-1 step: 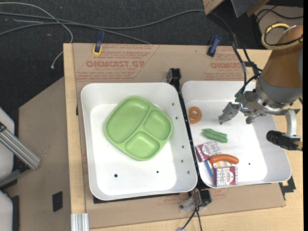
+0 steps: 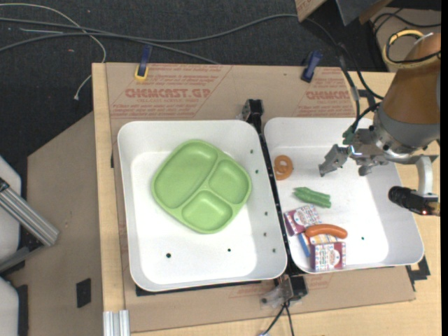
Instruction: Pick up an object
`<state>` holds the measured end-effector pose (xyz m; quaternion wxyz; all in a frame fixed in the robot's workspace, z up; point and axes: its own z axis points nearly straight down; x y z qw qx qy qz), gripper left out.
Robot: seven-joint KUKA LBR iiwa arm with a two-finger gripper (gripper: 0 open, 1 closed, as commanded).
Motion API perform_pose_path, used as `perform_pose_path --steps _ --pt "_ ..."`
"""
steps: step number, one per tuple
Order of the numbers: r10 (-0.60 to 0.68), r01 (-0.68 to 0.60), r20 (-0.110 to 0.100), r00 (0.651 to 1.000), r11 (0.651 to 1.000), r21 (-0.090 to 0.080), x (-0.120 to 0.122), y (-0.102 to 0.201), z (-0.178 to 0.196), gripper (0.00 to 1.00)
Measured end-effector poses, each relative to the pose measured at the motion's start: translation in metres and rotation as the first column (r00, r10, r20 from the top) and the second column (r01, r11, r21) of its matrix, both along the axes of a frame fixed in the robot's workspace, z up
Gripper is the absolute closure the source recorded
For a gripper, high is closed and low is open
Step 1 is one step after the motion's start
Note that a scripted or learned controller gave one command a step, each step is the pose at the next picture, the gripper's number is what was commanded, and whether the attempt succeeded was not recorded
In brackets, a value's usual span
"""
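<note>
1. Camera view shows the pick not yet made: the gripper (image 2: 344,161) hangs over the right bin (image 2: 402,247), at its upper middle, with nothing between its fingers, so I judge this the approach step.
2. The gripper is released; one dark finger (image 2: 331,163) juts down-left and the other sits nearer the wrist, with a clear gap between them.
3. Candidates for the task all lie in the right bin. An orange ring (image 2: 283,166) sits near the bin's upper left, just left of the gripper and nearest to it.
4. A green pod (image 2: 311,196) lies below the gripper, slanted, apart from the ring.
5. Lower down, a sausage (image 2: 326,231) lies across the top of a red-and-white box (image 2: 327,255), with a small packet (image 2: 301,219) touching them on the left; this group is crowded.
6. The left bin (image 2: 140,257) holds a green tray (image 2: 201,185) with three compartments, well apart from the gripper.
7. Next move, as I judge it: pick one target, centre the open fingers over it, then descend. The pod looks the easiest, being alone and narrow; its slant would call for turning the wrist so the fingers close across its width.
8. Arm pose: the arm (image 2: 413,96) enters from the right, its orange band above the grey wrist, with the gripper reaching left and downward over the bin.
9. Risk: the ring lies flat and may slip from a pinch.
</note>
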<state>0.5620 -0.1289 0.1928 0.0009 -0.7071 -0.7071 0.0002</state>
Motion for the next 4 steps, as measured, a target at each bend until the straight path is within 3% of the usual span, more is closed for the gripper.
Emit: perform_pose_path --steps 2,3,4 --pt "-0.001 0.001 -0.005 1.000 1.000 0.002 0.005 0.008 -0.102 0.00" --pt "-0.001 0.001 0.001 1.000 1.000 0.001 0.007 0.008 -0.088 1.00" --pt "0.001 -0.001 0.006 1.000 1.000 -0.002 0.005 0.010 -0.044 1.00"
